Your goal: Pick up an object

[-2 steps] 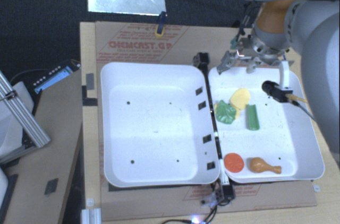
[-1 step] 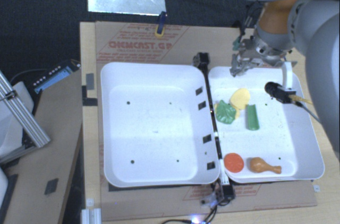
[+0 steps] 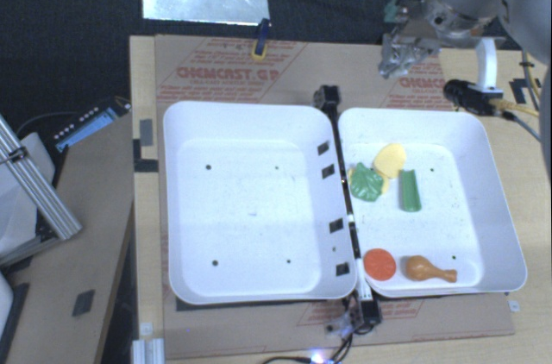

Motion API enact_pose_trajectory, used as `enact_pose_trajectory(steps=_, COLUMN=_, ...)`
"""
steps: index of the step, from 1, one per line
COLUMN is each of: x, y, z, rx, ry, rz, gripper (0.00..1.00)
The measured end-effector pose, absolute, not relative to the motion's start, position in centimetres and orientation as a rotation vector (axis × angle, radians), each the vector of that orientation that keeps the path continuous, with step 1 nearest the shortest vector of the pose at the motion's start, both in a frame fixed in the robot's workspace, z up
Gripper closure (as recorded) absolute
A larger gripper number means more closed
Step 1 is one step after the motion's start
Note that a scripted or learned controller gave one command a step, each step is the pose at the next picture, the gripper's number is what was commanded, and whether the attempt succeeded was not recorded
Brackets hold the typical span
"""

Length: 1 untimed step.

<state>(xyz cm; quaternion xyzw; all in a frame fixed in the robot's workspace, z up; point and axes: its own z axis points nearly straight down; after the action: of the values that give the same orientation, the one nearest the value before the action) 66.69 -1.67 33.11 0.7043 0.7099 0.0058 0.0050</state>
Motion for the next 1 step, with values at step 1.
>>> enact_pose_trajectory(steps=1, x=66.89, y=4.08, z=33.85, rx=2.213, ry=2.228, rz=0.006, gripper=1.0)
